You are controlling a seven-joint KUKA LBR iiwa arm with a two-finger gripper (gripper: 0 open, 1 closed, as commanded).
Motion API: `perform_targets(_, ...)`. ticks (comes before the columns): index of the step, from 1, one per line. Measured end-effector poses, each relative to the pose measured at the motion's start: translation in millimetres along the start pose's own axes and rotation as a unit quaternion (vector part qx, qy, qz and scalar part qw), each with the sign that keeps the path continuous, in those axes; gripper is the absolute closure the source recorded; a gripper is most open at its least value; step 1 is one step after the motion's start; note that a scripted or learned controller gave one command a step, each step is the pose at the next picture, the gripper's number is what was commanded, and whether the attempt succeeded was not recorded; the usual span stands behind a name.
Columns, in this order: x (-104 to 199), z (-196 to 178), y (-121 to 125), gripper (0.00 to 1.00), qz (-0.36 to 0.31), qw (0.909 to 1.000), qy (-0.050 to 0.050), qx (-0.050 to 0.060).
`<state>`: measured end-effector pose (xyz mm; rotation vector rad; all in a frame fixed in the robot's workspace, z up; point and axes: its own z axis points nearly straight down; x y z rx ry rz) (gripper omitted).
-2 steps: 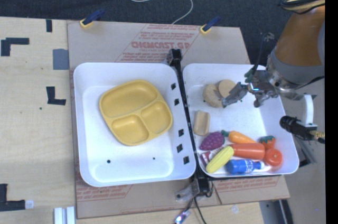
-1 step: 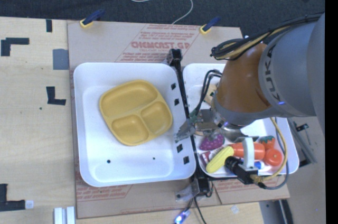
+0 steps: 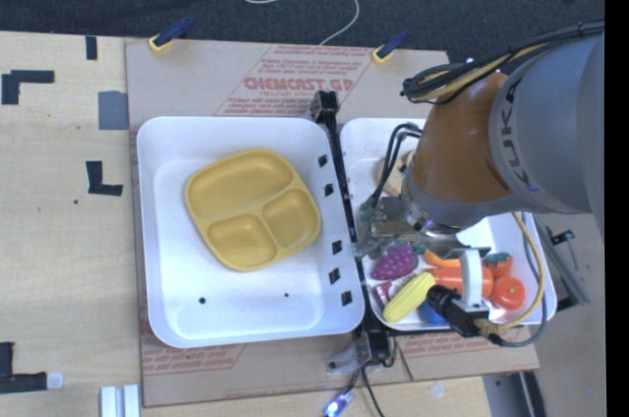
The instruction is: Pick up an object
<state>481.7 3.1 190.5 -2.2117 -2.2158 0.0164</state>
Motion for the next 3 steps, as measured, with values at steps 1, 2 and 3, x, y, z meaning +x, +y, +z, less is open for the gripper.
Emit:
perform_targets(1,90,-61,1,1.0,-0.005,1.0,0.001,-0.007)
perform_targets(2,59,-124,1,1.0,0.001,1.0,-0.001,-0.007)
perform_targets(3,92,-249,0,1.0,-0.002,0.9999,0.001,-0.012)
